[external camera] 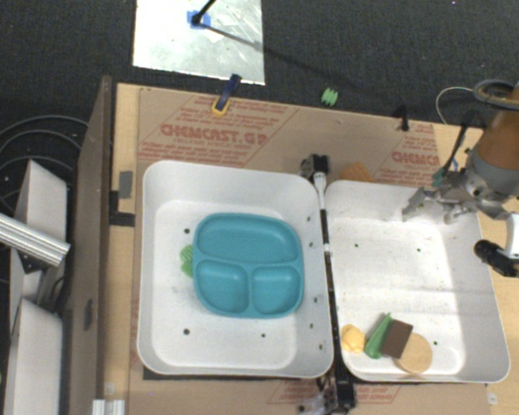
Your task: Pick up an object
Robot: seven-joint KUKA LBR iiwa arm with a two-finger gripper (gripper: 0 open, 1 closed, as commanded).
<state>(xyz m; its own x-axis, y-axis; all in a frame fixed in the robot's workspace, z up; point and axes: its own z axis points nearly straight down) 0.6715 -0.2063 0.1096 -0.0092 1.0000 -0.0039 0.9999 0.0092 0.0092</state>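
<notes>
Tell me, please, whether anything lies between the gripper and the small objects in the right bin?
Nothing visible does. The gripper hangs over the right bin's far corner; bare floor separates it from the objects clustered at the near edge.

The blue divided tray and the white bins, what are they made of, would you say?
The blue tray looks like moulded plastic with a matte finish: one even colour, rounded corners, soft-edged compartments. The two white bins also look like plastic, smooth and slightly glossy, with rounded lips and faint sheen. Thin sheet metal, painted, cannot be ruled out for the bins.
</notes>
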